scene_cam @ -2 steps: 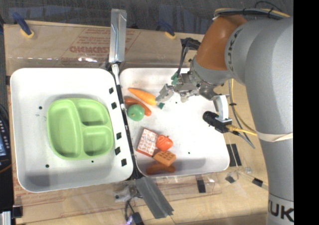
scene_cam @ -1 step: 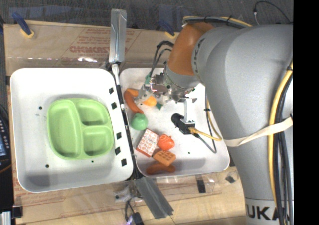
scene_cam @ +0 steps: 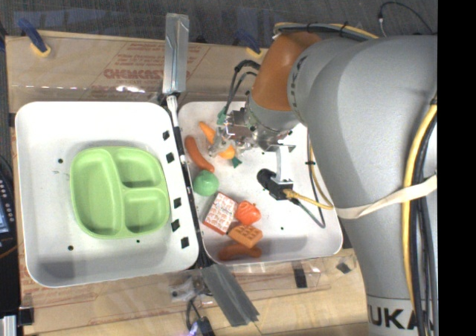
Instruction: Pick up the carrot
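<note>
Gripper (scene_cam: 227,141) low in right bin (scene_cam: 316,234), at its upper left; jaw spacing can't be judged, wrist blocks it. Carrot (scene_cam: 207,132) lies just left of the gripper, near the bin's divider side. Red sausage (scene_cam: 196,153) beside it, green ball (scene_cam: 206,183) below. Green divided plate (scene_cam: 119,192) in left bin (scene_cam: 37,178).

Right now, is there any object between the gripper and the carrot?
Nothing visible separates them. The gripper is low in the right bin, right beside the carrot. The sausage lies just below-left of the carrot, close enough to be bumped.
</note>
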`<control>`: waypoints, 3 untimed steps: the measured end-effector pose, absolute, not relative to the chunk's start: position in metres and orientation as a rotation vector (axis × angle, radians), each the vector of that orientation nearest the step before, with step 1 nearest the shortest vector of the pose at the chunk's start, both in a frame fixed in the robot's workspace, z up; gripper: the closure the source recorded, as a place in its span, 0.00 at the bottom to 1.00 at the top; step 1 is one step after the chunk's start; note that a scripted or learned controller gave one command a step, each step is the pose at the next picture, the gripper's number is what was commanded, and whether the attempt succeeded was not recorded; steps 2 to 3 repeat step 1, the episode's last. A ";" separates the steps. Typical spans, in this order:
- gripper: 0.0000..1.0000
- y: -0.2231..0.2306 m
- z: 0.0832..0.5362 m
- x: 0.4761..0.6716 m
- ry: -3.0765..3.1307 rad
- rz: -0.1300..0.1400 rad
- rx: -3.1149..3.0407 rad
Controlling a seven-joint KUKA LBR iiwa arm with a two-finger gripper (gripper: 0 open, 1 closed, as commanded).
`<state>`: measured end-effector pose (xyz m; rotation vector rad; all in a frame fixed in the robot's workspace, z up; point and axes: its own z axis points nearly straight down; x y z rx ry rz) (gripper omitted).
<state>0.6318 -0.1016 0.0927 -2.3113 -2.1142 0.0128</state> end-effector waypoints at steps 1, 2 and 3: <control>1.00 -0.044 0.208 0.657 -1.917 0.005 -2.487; 1.00 -0.044 0.208 0.657 -1.917 0.005 -2.487; 1.00 -0.044 0.208 0.657 -1.917 0.005 -2.487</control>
